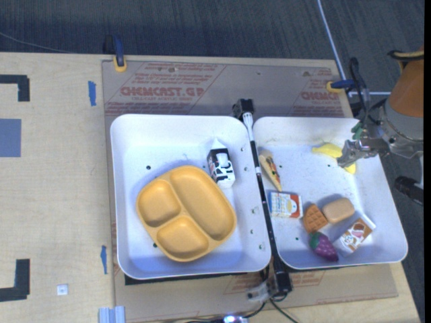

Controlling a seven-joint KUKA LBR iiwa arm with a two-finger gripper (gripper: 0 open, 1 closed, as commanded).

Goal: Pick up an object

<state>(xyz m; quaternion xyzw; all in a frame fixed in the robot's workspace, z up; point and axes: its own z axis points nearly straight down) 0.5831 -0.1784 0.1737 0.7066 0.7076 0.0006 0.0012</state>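
You see the gripper point(351, 151) over the upper right part of the right bin point(394, 237), coming in from the right side; its fingers are too small and blurred, so you cannot tell how far they are open, and nothing is visible between them. Just beside the gripper lies a yellow banana-like object point(328, 151); its long axis runs almost left to right, a little tilted downward to the right, and its right end goes under the gripper, so you cannot tell if they touch; a small yellow piece point(349, 168) shows just below the gripper.

Lower in the same bin you find a tan bread-like piece point(338, 210), its long axis also nearly left to right; touching it on the left is an orange waffle-like piece point(314, 218); below them lie purple grapes point(325, 247) and a small carton point(355, 235), tilted. Near the left wall are a hot-dog-like object point(270, 170), pointing up-left to down-right, and a small box point(284, 204).

In the left bin point(128, 180) a yellow divided plate point(185, 212) rests; a black-and-white carton point(221, 166) stands at its upper right edge.
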